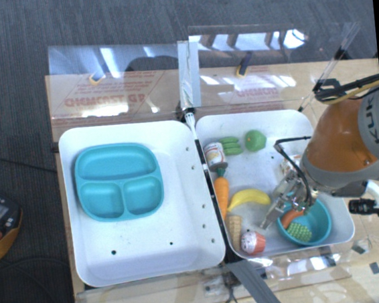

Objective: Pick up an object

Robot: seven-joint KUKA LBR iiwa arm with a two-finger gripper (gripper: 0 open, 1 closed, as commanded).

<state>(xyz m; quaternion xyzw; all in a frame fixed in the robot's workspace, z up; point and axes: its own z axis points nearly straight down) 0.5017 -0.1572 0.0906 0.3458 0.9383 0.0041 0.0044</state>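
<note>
Two fingers (pixel 288 206) spread | over blue bowl (pixel 316 227) rim, gripping nothing.

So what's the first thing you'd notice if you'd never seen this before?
Probably the big orange and grey robot arm reaching in from the right, with its gripper down by the small blue bowl in the right bin. Next, the turquoise divided tray in the left bin. Then the bright toy food: a banana, a carrot and a green ball.

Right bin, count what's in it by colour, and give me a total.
Green: 2, round fruit, ridged vegetable
Orange: 1, carrot
Yellow: 1, banana
Blue: 1, bowl
Other: 3, can, cone, red-white ball
Total: 8
</note>
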